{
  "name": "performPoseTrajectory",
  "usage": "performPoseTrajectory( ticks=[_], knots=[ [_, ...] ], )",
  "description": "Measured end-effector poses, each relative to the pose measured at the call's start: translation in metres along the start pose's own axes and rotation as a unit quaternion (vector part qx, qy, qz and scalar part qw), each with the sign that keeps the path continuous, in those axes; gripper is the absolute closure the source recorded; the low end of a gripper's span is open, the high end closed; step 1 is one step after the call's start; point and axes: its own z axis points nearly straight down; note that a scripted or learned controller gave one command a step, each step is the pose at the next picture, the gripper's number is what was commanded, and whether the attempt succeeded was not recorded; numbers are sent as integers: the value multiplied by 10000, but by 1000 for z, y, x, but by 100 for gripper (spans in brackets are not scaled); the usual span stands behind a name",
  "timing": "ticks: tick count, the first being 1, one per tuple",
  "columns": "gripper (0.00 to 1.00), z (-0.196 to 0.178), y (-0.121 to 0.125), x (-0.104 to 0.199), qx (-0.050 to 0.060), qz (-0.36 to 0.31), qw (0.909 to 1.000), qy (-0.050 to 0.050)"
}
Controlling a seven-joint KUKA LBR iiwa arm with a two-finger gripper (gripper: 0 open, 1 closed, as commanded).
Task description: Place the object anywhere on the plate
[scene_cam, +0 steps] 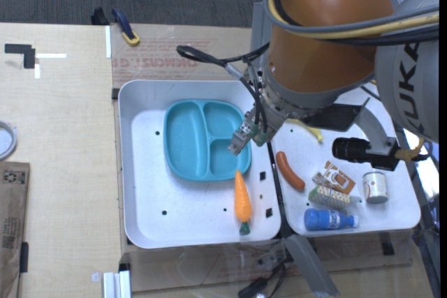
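Gripper over the plate's right edge, toy food waiting in both bins

Nearest in the left bin lies a carrot, just below the blue plate: likely the object, though that is a guess. It looks light, stiff and smooth, best pinched across its thick orange middle. Across the divider lie a sausage, a bottle and a small can. Farther up, the gripper hangs at the plate's right compartment; whether its jaws are apart I cannot tell.
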Motion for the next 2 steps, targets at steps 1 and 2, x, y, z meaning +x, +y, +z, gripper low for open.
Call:
performPoseTrajectory(
  ticks=[1, 2],
  knots=[
    [100, 20, 26, -45, 6, -316, 9995, 2],
    [100, 96, 2, 3, 12, -24, 10000, 12]
  ],
)
